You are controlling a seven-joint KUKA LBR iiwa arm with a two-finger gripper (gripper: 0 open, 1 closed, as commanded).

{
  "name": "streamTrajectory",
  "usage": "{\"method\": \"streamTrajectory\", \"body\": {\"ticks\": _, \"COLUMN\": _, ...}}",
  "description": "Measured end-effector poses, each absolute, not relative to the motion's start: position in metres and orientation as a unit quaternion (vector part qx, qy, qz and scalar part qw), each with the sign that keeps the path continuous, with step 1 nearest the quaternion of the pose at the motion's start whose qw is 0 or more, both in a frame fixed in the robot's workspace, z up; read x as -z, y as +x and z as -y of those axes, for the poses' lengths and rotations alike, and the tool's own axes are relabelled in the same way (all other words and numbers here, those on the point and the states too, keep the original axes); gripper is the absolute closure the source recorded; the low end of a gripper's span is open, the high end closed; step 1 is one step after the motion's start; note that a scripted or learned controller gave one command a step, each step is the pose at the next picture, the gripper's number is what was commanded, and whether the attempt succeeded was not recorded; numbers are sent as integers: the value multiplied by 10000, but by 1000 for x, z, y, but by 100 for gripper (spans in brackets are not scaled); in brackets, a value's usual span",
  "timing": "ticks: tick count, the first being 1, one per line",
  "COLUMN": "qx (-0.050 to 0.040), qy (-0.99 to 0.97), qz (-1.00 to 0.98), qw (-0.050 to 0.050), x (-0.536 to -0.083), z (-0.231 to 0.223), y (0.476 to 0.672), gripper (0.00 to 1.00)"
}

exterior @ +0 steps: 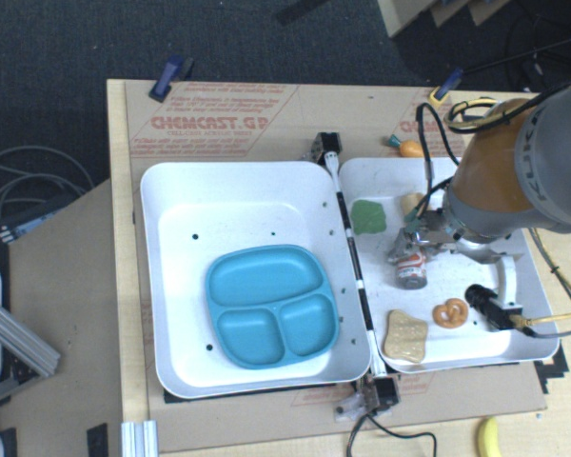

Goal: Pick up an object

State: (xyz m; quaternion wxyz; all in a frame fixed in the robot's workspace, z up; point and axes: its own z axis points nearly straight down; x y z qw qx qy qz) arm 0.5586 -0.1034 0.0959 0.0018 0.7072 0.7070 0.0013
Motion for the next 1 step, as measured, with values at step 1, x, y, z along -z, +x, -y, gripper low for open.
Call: {"method": "streamTrajectory", "body": {"ticks": 1, "qx": -16, "qy": 7062, "qz": -7080, "qw": 9, "x": -186, "z": 42, "y": 594, "gripper": 100}}
